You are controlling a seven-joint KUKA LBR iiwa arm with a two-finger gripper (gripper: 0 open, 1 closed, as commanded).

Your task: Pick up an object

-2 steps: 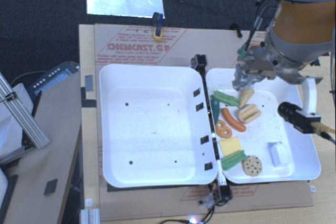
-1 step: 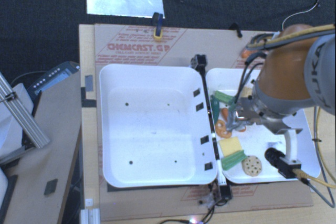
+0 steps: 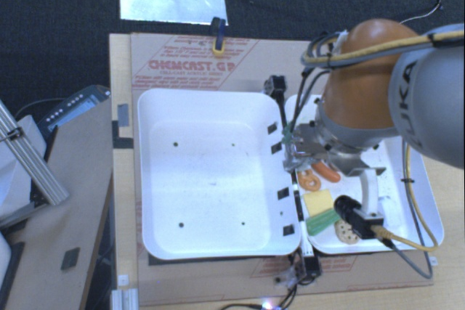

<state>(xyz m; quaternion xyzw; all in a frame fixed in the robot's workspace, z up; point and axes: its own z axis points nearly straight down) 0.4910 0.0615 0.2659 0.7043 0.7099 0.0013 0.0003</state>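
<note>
In right bin (image 3: pixel 425 192), orange carrot-shaped toy (image 3: pixel 328 172)

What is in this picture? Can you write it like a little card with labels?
Robot: grey arm with an orange band, reaching in from the right over the right bin
Left bin: shallow white plastic bin
Right bin: shallow white plastic bin, partly hidden by the arm
Toys in right bin: orange carrot-shaped piece, round orange ring, yellow square block, green flat stick, tan cookie with dark dots
Holding anything: cannot tell
</note>
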